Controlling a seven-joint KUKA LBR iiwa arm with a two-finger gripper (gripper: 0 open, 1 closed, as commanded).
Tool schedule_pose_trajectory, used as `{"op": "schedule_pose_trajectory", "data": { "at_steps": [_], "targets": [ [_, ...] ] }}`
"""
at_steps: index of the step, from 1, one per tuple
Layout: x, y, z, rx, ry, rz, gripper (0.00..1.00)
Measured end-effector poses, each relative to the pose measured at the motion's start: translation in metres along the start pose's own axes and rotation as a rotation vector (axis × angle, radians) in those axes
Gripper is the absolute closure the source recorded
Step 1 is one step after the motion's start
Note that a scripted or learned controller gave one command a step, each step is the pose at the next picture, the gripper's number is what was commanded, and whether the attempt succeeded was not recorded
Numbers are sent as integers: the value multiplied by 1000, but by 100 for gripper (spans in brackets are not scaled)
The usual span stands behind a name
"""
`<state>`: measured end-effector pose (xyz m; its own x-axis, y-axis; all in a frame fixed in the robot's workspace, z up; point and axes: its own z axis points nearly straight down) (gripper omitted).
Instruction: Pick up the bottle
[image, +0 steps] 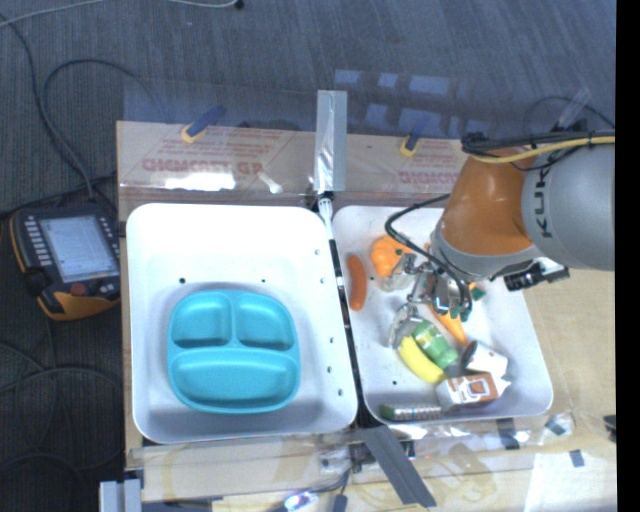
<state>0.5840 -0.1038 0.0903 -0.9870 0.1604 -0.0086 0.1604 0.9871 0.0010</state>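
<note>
The bench carries two shallow white bins side by side. The left bin (150, 250) holds a turquoise divided tray (234, 348), lying flat a little below the bin's middle, with three compartments showing. The right bin (530, 370) is crowded with small things, and the grey arm (575, 215) with its orange band (487, 208) reaches in over its upper half from the right.

The gripper (432, 296) hangs low over the middle of the right bin, its metal parts pointing down and to the left. Whether its fingers stand apart or together I cannot tell, for the wrist and cabling hide them (the metal glints and blurs there too). Nothing can be seen clamped between them.

Just below the gripper lies what seems to be the bottle (438, 342), a small green piece lying tilted, touching the yellow banana-shaped toy (419, 362) at its lower left. To the right of these sits a small carton (476, 384) with white, brown and orange faces, near the bin's lower right corner. An orange round thing (387, 254) lies in the upper part of the bin, just left of the wrist, and an orange-red sausage-shaped toy (356, 281) lies upright along the bin's left wall. A dark slim pen-like object (408, 411) lies flat along the bottom wall.

Well apart to the left, on the floor, rests a teach pendant (66, 255) with a grey screen.
</note>
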Motion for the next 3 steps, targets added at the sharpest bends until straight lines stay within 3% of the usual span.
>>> {"op": "schedule_pose_trajectory", "data": {
  "at_steps": [1, 2, 3],
  "targets": [
    [85, -43, -17, 2, 9, 14, 0],
    [84, -103, -42, 2, 8, 34, 0],
    [79, -110, -1, 0, -3, -334, 0]
  ]
}}
